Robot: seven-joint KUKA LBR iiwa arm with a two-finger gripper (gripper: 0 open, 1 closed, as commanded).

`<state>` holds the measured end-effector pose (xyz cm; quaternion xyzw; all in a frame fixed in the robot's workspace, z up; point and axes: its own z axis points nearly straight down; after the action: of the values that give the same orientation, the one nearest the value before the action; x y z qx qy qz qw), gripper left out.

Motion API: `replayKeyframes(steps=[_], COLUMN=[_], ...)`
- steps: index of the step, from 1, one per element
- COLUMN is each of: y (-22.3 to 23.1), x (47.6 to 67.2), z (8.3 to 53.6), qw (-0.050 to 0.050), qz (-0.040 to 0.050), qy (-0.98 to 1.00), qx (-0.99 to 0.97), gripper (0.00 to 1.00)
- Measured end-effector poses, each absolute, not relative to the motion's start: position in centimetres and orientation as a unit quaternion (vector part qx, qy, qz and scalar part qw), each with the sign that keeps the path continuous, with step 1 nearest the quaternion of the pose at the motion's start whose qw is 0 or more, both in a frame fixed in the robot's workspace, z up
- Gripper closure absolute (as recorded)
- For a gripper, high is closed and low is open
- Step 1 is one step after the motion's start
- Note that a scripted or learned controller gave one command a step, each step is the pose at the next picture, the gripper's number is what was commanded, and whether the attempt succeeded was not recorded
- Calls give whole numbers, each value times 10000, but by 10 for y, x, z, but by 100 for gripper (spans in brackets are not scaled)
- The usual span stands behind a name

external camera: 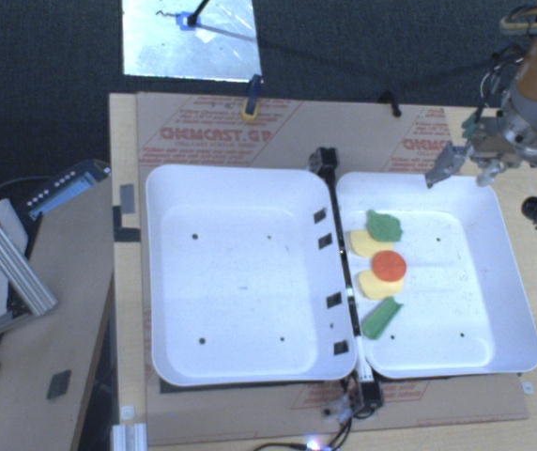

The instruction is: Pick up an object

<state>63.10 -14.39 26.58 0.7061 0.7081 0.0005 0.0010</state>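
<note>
A cluster of small objects lies against the left wall of the right bin (494, 280): a green piece (383, 225), a yellow piece (364, 244), an orange-red round piece (389, 266), another yellow piece (378, 287) and a green strip (379, 318). Above the bin's far right corner hangs the gripper (464, 165), its two fingers spread apart and holding nothing. The left bin (240, 271) sits alongside.

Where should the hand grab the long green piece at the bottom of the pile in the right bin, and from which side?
Take the long green piece across its narrow middle, coming straight down. It lies flat and slanted, with bare bin floor on its right and lower sides, while the yellow piece crowds its upper end.
</note>
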Motion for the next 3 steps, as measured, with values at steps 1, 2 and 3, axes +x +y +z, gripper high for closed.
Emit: replayKeyframes(steps=[1, 2, 3], y=[-119, -104, -105], x=[614, 554, 559], z=[121, 83, 97], qw=[-37, -13, 29], qz=[-17, -2, 28], qy=[7080, 7071, 7080], qx=[7062, 7071, 7062], gripper=[0, 0, 100])
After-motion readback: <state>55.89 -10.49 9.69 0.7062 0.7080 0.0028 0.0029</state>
